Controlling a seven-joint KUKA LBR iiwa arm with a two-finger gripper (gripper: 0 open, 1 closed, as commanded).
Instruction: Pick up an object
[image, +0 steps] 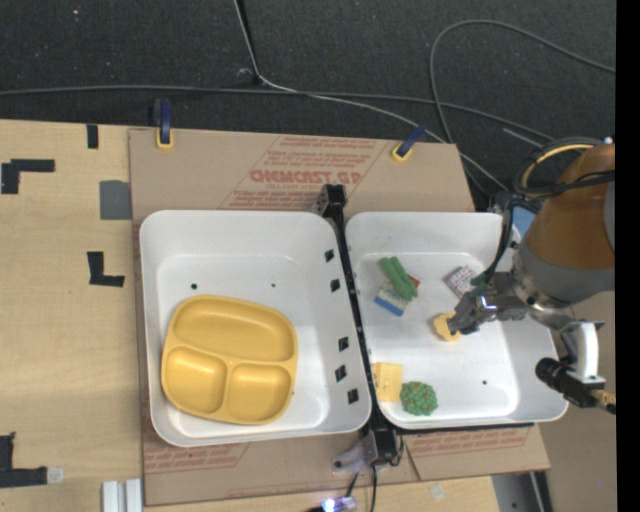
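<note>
My gripper (468, 316) is low inside the right bin (500, 395), near its middle, with the arm coming in from the right. A small yellow piece (444, 328) lies on the bin floor right at the gripper's tip, touching it or nearly so. Further left lie a green object (397, 276) and a small blue block (389, 304). A small grey and pink item (460, 278) sits just above the gripper. Near the front edge are a pale yellow block (387, 380) and a green broccoli-like lump (419, 398).
The left bin (240, 240) holds a yellow divided plate (230, 358). A black divider (345, 310) runs between the bins. The grey arm body with its orange band (570, 215) hangs over the right bin's right wall.
</note>
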